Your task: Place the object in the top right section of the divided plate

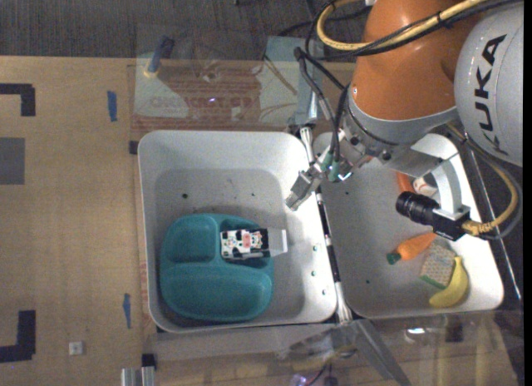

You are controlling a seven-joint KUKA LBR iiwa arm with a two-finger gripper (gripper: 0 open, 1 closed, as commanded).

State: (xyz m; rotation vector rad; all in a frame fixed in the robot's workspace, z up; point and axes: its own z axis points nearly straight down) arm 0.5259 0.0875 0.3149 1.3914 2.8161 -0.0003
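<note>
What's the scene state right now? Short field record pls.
left bin: holds teal divided plate
on plate: small black-and-white carton, lying in the top right section, one end past the rim
gripper: above the left bin's right edge, apart from the carton
right bin: banana, carrot, tan sponge-like piece
task state: carton looks already placed

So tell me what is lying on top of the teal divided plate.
A small black-and-white carton lies on the teal divided plate, over its upper right section and reaching past the plate's right rim. The plate surface beneath the carton is covered.
</note>
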